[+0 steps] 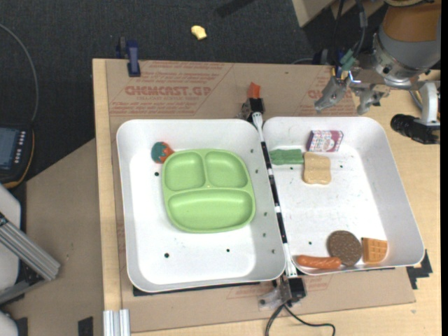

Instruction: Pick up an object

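while the two-finger gripper [348, 98] is hanging open and empty beyond the right white bin [399, 180], it is needing to descend onto the pink-and-white carton [324, 141].

We had one fixed camera, mounted above the bench [210, 82] and looking down at a slant. It faced the bench from its near edge, so the far edge and the dark floor [70, 19] beyond sat along the top of the frame. It stood far enough back to take in both white bins whole, the left bin [133, 208] and the right bin [392, 180] side by side across the middle. The arm [413, 19] entered at the upper right corner, cut off by the frame's edge.
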Robot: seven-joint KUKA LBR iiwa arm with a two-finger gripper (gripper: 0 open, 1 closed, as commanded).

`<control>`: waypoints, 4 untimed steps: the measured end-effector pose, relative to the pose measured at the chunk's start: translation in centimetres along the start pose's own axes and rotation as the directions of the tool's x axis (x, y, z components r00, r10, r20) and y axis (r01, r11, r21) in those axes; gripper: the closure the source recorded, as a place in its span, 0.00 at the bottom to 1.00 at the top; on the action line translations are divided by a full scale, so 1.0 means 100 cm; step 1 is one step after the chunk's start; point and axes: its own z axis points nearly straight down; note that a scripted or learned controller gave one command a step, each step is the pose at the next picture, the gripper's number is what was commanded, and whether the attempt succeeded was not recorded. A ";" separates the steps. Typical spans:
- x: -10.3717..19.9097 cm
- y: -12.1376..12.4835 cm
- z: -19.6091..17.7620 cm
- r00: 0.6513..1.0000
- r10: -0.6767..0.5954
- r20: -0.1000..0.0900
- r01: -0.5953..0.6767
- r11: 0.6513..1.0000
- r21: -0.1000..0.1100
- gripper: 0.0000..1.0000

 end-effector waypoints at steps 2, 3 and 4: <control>-0.062 0.004 0.159 1.000 0.003 0.001 -0.003 1.000 0.003 0.00; -0.059 0.019 0.198 1.000 -0.001 0.001 0.001 1.000 0.000 0.00; -0.059 0.020 0.184 1.000 -0.001 0.002 0.001 1.000 -0.006 1.00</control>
